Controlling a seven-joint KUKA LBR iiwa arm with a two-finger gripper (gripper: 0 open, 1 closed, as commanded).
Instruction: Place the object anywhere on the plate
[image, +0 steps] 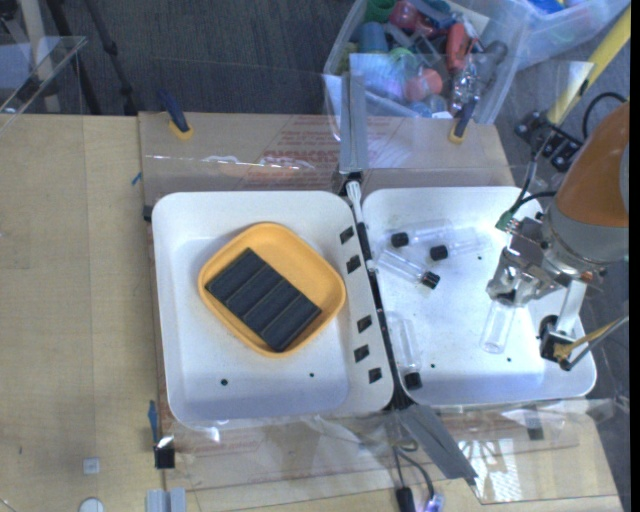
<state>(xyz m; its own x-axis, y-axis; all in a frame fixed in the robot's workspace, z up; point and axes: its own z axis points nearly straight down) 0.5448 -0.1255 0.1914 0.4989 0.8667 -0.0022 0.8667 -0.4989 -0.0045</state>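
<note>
**White bins, yellow plate, gripper low in the right bin**

Wooden bench (70, 300) fills my feed, and the two white bins sit on it side by side. The left bin (180, 380) and the right bin (470, 375) meet along a dark centre seam. Behind them, at the top of the view, stands a clear box (430, 50) full of mixed, colourful items.

I see the arm (600, 190) coming in from the right, its orange band at the frame edge above the right bin.

A yellow plate (320, 275) lies in the middle of the left bin, turned so its corners point like a diamond. A dark ridged slab (262, 293) rests flat on it and covers most of its centre.

My gripper (512, 288) hangs over the right-hand part of the right bin, well apart from the plate. A clear tube (495, 328) shows just below it, standing roughly on end. From this slant I cannot tell whether the tube is actually gripped or only lies beneath the tool on the bin floor.

Other tubes lie loose in the same bin. A black-capped tube (440, 237) is near the back, a second tube (405, 268) lies towards the seam, and a third tube (403, 345) lies along the seam near the front.
</note>
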